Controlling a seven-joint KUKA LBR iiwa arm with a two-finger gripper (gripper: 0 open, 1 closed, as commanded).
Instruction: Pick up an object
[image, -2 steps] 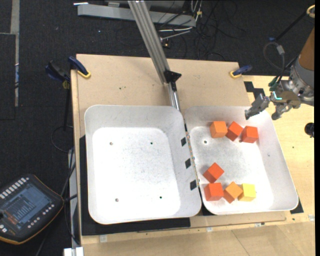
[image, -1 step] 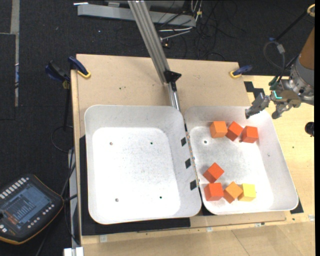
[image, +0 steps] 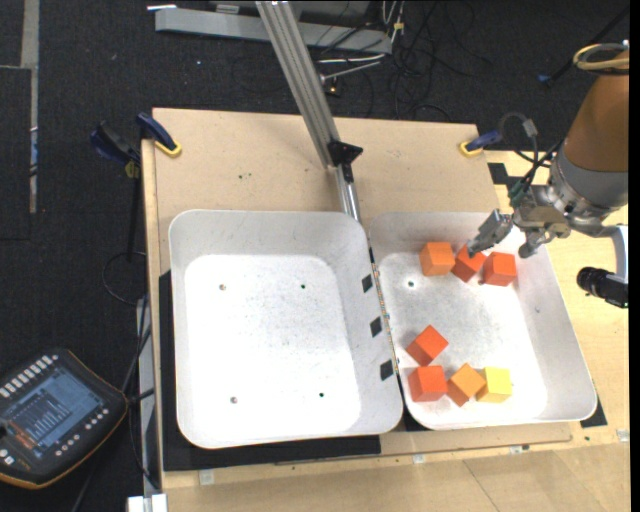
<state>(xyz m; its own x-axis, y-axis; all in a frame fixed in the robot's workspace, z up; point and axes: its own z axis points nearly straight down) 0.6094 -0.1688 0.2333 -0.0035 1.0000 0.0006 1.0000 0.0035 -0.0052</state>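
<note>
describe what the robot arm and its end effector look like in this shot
The arm is a thick rounded body, orange-brown on its upper section and grey below toward the wrist. Dark cables loop along its left side near the top. At its tip sits a compact metallic grey end effector with two slim, dark-tipped fingers.
</note>
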